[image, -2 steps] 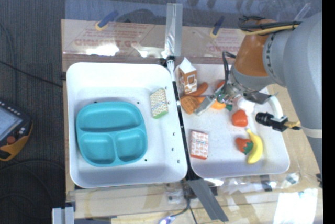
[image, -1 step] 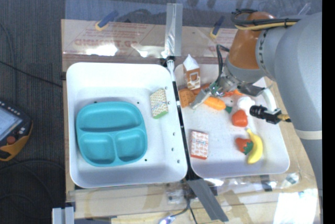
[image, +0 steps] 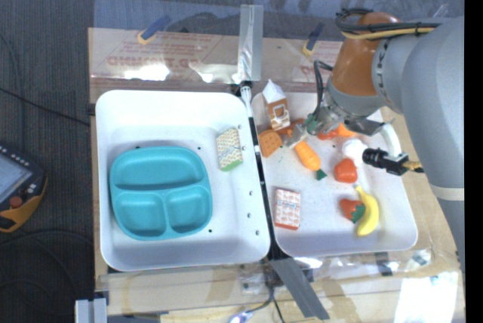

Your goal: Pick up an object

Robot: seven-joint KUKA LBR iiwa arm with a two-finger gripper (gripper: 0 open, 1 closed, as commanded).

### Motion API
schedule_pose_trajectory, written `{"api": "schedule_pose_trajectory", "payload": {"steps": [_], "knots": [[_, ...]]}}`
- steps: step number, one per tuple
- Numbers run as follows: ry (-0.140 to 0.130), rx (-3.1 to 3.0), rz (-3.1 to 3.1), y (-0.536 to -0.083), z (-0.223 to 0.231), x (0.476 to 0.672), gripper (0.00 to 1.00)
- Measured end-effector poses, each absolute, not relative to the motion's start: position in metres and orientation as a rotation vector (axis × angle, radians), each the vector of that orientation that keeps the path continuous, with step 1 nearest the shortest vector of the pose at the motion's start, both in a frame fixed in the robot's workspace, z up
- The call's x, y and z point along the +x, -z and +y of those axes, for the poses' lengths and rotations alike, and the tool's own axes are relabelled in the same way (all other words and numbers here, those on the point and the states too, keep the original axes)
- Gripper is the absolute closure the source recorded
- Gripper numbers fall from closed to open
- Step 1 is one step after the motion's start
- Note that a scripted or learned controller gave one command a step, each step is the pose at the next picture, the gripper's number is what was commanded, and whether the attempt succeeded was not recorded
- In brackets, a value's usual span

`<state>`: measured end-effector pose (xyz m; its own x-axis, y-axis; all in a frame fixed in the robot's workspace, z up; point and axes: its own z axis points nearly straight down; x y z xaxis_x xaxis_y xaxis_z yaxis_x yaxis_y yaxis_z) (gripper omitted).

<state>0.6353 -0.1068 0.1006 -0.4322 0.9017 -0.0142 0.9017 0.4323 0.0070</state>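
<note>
Toys lie scattered in the right bin [image: 400,235], and the carrot [image: 306,155] near that bin's middle serves as the landmark here. Its long axis runs on a slant, the broad orange end toward the upper left and the narrow end with a small green tip toward the lower right. Just above and to the right of the carrot the gripper [image: 321,123] hangs low over the bin floor, beneath the arm's orange band [image: 355,69]; whether its claw is apart or together cannot be told, since the wrist hides it from above. Nothing can be seen held in it.

Left of the carrot sits an orange cracker-like block [image: 269,142], and above that a small milk carton [image: 276,109] stands upright. Right of the carrot lies a red tomato-like piece [image: 346,170]. Below and to the right, a banana [image: 368,213] curves upright beside a small red pepper [image: 350,208]. Below and left of the carrot a flat pink packet [image: 287,207] lies on the floor. Far left of the carrot, in the left bin [image: 106,238], are a teal divided tray [image: 159,191] and a yellowish sponge [image: 229,149].
</note>
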Motion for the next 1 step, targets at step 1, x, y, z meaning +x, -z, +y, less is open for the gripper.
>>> {"api": "schedule_pose_trajectory", "payload": {"steps": [1], "knots": [[0.004, 1.753, 2.604, -0.1843, -0.0332, 0.6641, 1.00]]}}
